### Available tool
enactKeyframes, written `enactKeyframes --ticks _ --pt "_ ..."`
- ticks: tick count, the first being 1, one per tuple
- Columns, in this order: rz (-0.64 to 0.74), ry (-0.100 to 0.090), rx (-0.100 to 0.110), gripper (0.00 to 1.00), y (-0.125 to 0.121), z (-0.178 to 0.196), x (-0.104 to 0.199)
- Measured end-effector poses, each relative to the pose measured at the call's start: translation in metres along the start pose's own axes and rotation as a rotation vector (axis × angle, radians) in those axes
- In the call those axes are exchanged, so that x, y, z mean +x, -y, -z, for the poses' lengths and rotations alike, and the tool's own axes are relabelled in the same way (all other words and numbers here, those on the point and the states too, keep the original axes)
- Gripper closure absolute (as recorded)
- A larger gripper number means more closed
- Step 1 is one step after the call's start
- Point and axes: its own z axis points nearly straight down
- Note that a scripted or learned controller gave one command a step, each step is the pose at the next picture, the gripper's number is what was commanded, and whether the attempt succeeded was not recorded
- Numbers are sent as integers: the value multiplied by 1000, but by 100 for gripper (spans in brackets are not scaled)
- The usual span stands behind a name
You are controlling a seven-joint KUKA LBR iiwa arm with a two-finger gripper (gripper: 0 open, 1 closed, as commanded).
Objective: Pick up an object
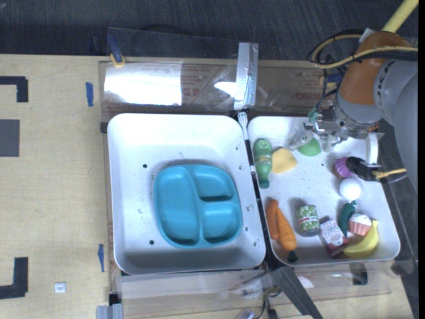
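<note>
Seen from above at a slant: a pale wooden surface (pixel 46 198) carrying two shallow white bins side by side.

Nearest, along the front wall of the right bin (pixel 392 248): a banana (pixel 364 243) in the front right corner, with a cupcake (pixel 359 224) touching it from behind. Just left of these, a red-and-white packet (pixel 330 232), then a green can (pixel 307 219), then a carrot (pixel 281 226) lying along the bin's left wall. A dark green piece (pixel 346 212) just behind the cupcake.

In the left bin (pixel 126 178), a blue tray (pixel 198 205) with three compartments, set near the middle.

Further back in the right bin: a white ball (pixel 350 190) near the right wall, with a purple piece (pixel 342 167) behind it. Against the left wall, a green bottle-shaped toy (pixel 263 159), with a yellow piece (pixel 284 161) touching its right side.

Farthest, over the back of the right bin: the end effector (pixel 317 130), on a grey arm (pixel 398 98) with an orange band, reaching in from the right. Not possible to tell how wide it stands. A small light green piece (pixel 309 147) just beside the end effector, on its near side; touching or apart, unclear.
</note>
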Motion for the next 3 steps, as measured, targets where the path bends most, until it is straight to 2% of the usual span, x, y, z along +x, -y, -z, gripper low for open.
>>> enactKeyframes --ticks 1,2,3 --pt "83 1 1 0 34 53 -36" --pt "192 2 -2 0 27 93 -42" --pt "166 -8 6 0 42 29 -59"
